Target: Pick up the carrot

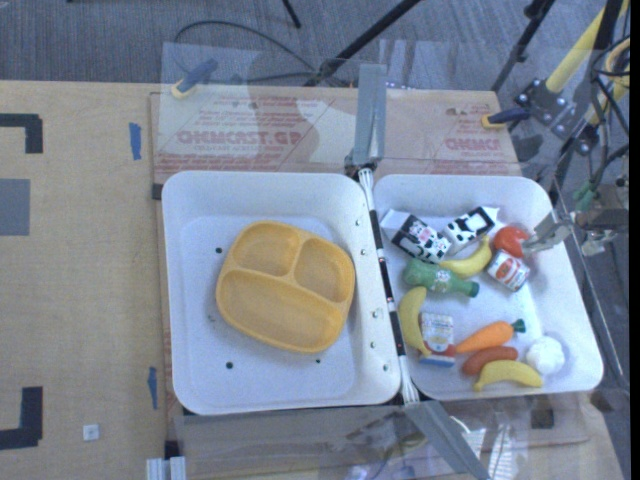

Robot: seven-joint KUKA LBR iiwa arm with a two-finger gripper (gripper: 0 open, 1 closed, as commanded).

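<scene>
The carrot (pixel 481 336) is orange with a small green top. It lies flat in the right bin (pixel 570 313), near the front, with its green end pointing right. A small printed pouch (pixel 436 330) touches its left tip. A red sausage-shaped toy (pixel 488 358) lies just in front of it, and a yellow banana (pixel 508 373) lies in front of that. A white ball (pixel 546 353) sits to the carrot's right.
The right bin also holds a green bottle (pixel 440 280), two more bananas (pixel 411 318) (pixel 470 261), two black-and-white cartons (pixel 420 236), a red tomato (pixel 510 240) and a small can (pixel 508 271). A yellow divided plate (pixel 286 285) lies in the left bin (pixel 190 268).
</scene>
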